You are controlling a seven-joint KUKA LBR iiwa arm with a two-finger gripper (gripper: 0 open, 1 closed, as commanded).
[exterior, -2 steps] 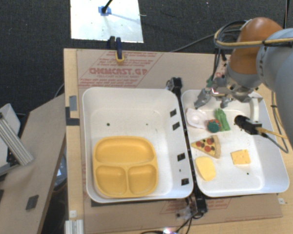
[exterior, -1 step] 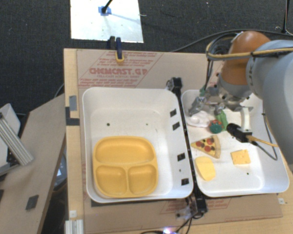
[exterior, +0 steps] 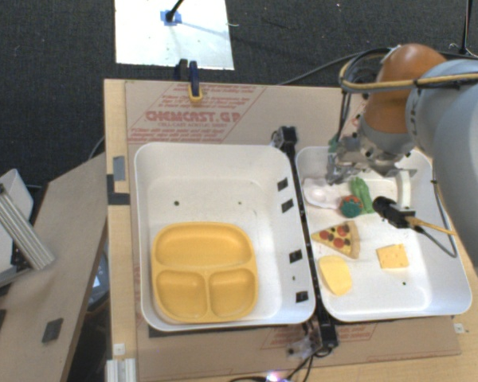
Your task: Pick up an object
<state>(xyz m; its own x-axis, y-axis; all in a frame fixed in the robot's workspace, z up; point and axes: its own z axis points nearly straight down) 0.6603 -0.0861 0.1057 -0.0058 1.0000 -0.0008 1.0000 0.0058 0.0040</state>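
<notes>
My gripper (exterior: 339,170) hangs low over the far left part of the right bin (exterior: 442,293). Just below and left of it lies a white lumpy object (exterior: 319,191). A green vegetable toy (exterior: 361,191) with a teal round piece (exterior: 350,207) sits right beside the gripper. Nearer the front lie a pizza slice (exterior: 339,238), a yellow cheese square (exterior: 392,256) and a pale yellow oval piece (exterior: 334,275). Nothing is visibly held.
The left bin (exterior: 167,173) holds a yellow compartment tray (exterior: 205,270) in its front half. A black divider with clips (exterior: 296,213) runs between the bins. The grey arm (exterior: 454,118) fills the space over the right bin's far right.
</notes>
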